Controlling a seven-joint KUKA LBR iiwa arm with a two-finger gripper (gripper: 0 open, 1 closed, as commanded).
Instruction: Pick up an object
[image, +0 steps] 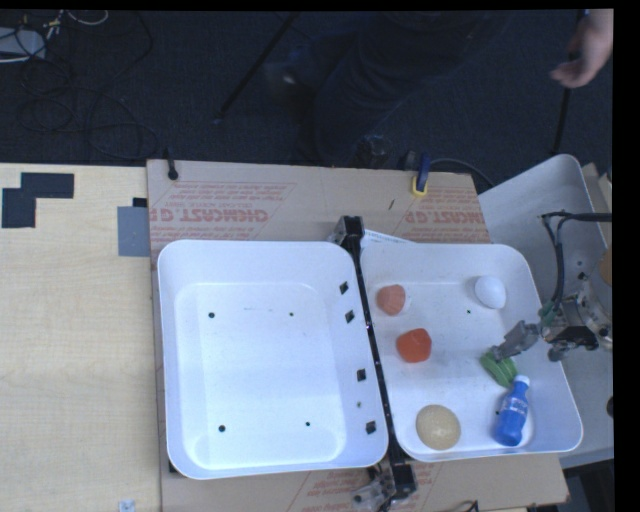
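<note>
The green thing (497, 366) lies in the right bin (450, 275), just under and a little to the left of the gripper (522, 338). It is long and slants down to the right, toward the blue bottle (511, 411). I think it is the easiest thing to grab, because it is the closest. I cannot tell how the gripper stands right now; it is too small and blurry. The blue bottle is just below the gripper. The white ball (490, 291) is up and a bit left. The red block (414, 345), the pink ball (391, 298) and the tan ball (438, 426) are farther left. The left bin (180, 265) is far to the left.
</note>
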